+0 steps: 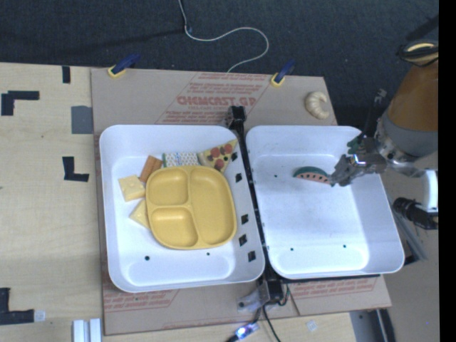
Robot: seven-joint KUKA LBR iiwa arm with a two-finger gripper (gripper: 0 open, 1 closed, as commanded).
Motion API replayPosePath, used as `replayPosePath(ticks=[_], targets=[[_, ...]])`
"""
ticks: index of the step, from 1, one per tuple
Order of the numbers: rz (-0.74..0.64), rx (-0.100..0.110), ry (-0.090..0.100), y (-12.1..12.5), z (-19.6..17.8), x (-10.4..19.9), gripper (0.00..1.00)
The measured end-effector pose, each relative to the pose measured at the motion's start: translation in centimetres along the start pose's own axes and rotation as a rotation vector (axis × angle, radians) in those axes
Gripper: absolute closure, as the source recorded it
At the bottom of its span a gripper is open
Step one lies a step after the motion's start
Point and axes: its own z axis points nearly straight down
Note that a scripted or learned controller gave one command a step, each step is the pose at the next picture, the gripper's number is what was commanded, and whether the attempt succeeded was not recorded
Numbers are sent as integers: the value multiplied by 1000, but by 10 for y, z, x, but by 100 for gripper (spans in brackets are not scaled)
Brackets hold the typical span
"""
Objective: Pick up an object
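Tool [344, 173] first: you can see it low over the right white bin [320, 251], near that bin's upper right corner, with its dark fingers pointing left toward the small watermelon-slice toy, red with a green rind [311, 174]. The fingertips sit just beside the slice's right end, possibly touching it, but you cannot tell whether they are spread or closed, and the slice is not seen between them. The grey arm with its orange band [417, 105] comes in from the right edge, angled down to the wrist.

Watermelon slice lies on the bin floor in the upper half of the right bin.

In the left white bin [125, 262] you have a yellow plastic divided plate [191, 206], with tan cracker-like toy pieces [132, 188] at its left and a few small colourful toys [217, 154] above it.

Red printing on the cardboard sheet [214, 98] under the bins is too blurred to read. A beige lump [318, 104] rests on the worktop [43, 191] beyond the right bin.
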Motion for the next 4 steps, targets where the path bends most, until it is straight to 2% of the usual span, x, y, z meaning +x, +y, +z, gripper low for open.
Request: replayPosePath(ticks=[1,2,3,4], targets=[[-4,2,1,31,12,44,100],[-5,0,2,52,-6,91,100],[1,3,-1,60,8,80,100],[2,3,-1,55,10,75,100]])
